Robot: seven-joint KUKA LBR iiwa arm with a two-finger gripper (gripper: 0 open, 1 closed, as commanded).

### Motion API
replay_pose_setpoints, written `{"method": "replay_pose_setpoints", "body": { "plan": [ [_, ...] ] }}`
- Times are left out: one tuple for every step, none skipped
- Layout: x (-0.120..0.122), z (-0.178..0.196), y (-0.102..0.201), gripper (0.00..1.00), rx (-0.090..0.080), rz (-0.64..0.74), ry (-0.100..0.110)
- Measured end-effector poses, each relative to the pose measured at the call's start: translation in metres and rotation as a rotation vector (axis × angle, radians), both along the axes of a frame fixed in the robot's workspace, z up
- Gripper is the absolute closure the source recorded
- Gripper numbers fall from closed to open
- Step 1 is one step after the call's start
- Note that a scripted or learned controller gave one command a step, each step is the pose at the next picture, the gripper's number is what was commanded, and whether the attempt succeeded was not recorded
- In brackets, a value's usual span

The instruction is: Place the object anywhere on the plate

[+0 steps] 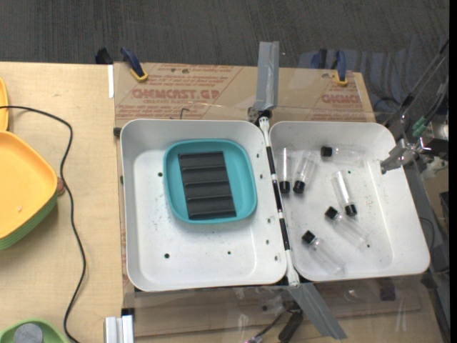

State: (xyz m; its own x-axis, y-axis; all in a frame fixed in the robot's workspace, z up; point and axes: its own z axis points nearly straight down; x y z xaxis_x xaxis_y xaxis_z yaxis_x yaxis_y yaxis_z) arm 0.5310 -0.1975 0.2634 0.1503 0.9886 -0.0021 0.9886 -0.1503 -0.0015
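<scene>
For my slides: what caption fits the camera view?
Teal plate holding a black ridged insert in the left bin; clear vials scattered in the right bin.

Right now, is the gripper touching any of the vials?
Apart. The camera view shows the gripper at the right bin's right rim, bare floor separating it from the nearest vial.

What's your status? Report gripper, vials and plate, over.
Gripper over right bin's right edge, nothing between fingers. Clear vials lie loose in right bin. Teal plate in left bin bears a dark ribbed insert.
</scene>
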Motion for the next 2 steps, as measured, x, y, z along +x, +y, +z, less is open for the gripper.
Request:
{"method": "replay_pose_setpoints", "body": {
  "plan": [
    [-0.036,0.096,-0.018,0.00,0.000,-0.060,0.000],
    [-0.052,0.177,-0.019,0.00,-0.001,-0.112,0.001]
  ]
}}
